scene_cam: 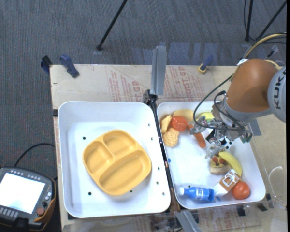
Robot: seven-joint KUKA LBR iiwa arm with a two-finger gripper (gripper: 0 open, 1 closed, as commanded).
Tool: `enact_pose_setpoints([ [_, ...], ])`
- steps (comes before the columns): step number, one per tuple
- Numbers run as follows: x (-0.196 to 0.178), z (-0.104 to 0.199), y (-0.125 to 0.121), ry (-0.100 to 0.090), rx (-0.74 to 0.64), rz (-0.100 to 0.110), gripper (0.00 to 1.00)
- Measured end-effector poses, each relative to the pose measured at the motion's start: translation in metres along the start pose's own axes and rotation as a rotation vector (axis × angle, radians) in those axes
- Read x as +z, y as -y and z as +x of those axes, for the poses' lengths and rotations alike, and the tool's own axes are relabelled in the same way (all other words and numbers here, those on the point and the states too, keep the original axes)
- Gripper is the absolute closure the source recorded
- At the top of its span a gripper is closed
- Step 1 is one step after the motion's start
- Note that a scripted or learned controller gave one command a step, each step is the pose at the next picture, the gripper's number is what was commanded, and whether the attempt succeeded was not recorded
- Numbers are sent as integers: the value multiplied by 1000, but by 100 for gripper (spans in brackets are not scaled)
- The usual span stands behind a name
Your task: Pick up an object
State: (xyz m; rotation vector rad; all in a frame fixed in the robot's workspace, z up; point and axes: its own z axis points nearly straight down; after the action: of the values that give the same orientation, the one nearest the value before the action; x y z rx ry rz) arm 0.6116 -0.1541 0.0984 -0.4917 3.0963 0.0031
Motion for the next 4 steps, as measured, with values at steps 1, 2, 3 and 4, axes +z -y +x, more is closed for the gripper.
enact_pose_setpoints([
  [1,11,-8,-30,-6,201,-1,0],
  [2,14,-24,-67,-17,370,-1,0],
  [3,10,1,5,-4,469,2,0],
  [4,-1,-1,4,1,466,2,100],
])
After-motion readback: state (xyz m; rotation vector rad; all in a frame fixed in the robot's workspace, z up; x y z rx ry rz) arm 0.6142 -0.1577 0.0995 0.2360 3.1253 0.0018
